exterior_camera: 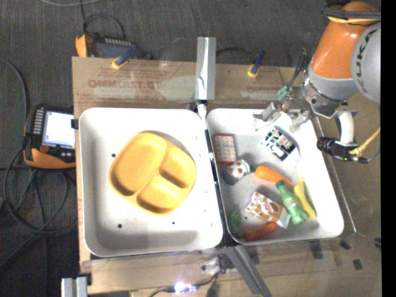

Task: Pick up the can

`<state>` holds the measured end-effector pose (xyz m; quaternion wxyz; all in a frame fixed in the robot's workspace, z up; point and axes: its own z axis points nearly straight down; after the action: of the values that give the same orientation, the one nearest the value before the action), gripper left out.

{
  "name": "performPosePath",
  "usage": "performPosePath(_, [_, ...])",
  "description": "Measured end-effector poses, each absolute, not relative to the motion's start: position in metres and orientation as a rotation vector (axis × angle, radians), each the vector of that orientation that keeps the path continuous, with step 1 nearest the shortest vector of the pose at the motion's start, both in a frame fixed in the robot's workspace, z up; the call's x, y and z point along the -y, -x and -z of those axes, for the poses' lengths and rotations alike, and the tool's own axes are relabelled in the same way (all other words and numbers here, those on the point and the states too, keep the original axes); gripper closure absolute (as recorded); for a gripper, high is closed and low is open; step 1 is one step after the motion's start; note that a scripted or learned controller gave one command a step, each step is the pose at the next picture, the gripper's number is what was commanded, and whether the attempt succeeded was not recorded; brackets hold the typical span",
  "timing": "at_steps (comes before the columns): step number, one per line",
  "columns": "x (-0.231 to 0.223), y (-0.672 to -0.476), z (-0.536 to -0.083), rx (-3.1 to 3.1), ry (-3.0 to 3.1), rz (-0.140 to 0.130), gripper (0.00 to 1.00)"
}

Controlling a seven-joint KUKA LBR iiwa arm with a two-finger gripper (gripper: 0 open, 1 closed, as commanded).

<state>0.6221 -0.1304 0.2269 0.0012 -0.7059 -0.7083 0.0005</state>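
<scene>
Orange plastic, smooth and glossy, forms the three-part plate [154, 172] in the left bin [93, 228]. The right bin [328, 224] holds a small can [224, 148] with a reddish printed label, lying near its top left corner beside the divider. Below it sit a round ball [235, 171], a tapered carrot [272, 174], a green bottle [289, 203] and a yellow banana [305, 198]. The gripper [281, 112] hangs over the bin's far edge, fingers spread wide, holding nothing, well apart from the can.

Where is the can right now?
The can lies in the right bin, near its upper left corner, just above the small round ball and left of the gripper.
</scene>
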Motion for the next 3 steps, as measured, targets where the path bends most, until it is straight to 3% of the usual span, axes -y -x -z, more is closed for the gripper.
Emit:
performPosePath(1, [0.117,-0.572,-0.095,2.204,2.236,-0.001,0.00])
performPosePath(2, [0.100,-0.493,-0.090,2.209,2.252,0.013,0.00])
performPosePath(3, [0.027,-0.483,-0.183,1.686,2.649,-0.006,0.00])
